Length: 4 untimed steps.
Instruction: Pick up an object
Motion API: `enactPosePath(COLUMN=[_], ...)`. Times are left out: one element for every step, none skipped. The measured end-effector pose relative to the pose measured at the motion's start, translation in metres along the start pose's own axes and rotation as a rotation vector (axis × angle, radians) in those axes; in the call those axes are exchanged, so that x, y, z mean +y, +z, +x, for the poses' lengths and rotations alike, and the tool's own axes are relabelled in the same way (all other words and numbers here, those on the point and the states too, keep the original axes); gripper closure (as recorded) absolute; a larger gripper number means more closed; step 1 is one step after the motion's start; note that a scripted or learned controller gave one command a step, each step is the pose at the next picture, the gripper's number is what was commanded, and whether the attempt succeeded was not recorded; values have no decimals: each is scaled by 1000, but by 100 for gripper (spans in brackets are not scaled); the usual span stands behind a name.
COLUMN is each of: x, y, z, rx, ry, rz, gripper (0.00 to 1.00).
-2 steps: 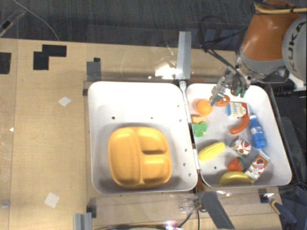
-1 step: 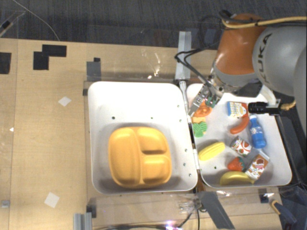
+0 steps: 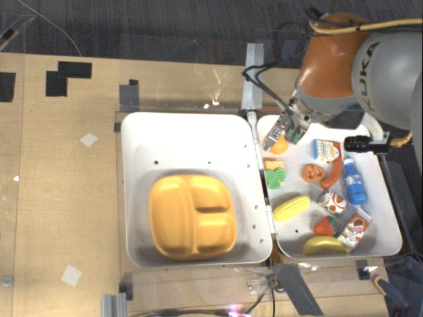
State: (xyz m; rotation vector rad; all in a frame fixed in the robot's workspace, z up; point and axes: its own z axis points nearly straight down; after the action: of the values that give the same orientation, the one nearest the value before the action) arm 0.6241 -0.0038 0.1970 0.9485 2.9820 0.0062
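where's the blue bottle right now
The blue bottle lies in the right bin, near its right wall, just right of the red sausage and below the small blue and white carton.

Orange item [image 3: 280, 146] partly hidden under hand [image 3: 285, 131] — arm [image 3: 370, 71] cut off at right edge.

A light wooden bench top [image 3: 59, 197] fills most of the scene, its far edge meeting a dark grey carpeted floor [image 3: 165, 12] along the top. Black tape blocks [image 3: 66, 74] sit near the bench's far left corner, and two small pale squares [image 3: 88, 139] lie on its left part. A metal bracket [image 3: 253, 78] stands upright at the far edge. Thin cables [image 3: 39, 18] trail across the floor. Light is even and soft.
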Motion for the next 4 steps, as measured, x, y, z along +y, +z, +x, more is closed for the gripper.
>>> enactPosePath(x=[-72, -114, -72, -99], y=[11, 61, 35, 101], z=[-24, -84, -98, -106], rx=[5, 4, 2, 1], ry=[-129, 202, 1137, 1234], rz=[5, 6, 8, 7], gripper=[100, 100, 100, 100])
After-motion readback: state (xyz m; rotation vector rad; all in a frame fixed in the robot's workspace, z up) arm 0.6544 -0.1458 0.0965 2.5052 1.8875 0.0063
